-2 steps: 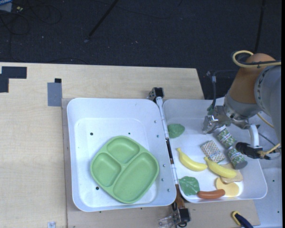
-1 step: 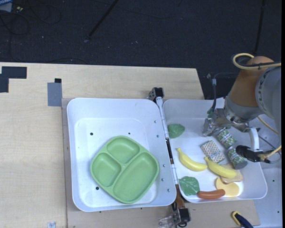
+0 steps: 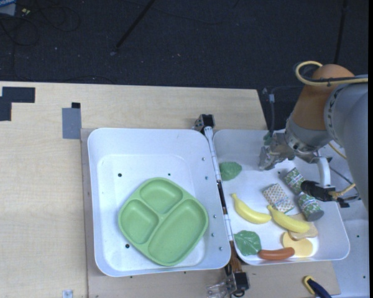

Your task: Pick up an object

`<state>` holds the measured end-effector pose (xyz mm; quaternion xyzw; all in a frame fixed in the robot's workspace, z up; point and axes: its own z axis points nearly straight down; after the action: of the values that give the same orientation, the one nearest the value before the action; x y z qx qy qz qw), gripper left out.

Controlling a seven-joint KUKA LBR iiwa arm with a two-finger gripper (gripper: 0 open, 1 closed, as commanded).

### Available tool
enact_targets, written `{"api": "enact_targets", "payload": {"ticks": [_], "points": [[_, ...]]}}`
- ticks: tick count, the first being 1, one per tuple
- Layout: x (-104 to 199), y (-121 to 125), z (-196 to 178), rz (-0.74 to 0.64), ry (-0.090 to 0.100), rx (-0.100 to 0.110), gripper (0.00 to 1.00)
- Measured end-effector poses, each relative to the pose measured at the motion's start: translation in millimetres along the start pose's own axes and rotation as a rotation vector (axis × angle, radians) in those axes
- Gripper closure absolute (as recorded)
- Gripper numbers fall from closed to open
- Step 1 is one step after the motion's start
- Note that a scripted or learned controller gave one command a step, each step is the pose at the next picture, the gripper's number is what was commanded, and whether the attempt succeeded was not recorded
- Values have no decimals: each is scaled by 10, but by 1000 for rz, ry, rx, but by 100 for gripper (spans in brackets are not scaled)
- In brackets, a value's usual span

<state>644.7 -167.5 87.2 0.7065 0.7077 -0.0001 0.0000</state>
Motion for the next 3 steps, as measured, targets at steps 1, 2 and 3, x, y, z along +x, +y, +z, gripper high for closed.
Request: {"api": "enact_targets", "payload": {"ticks": [1, 2, 3], "points": [[-68, -283, -5, 1, 1, 2, 100], [11, -295, -9, 1, -1, 0, 100], [17, -1, 0, 1, 0, 0, 100]]}}
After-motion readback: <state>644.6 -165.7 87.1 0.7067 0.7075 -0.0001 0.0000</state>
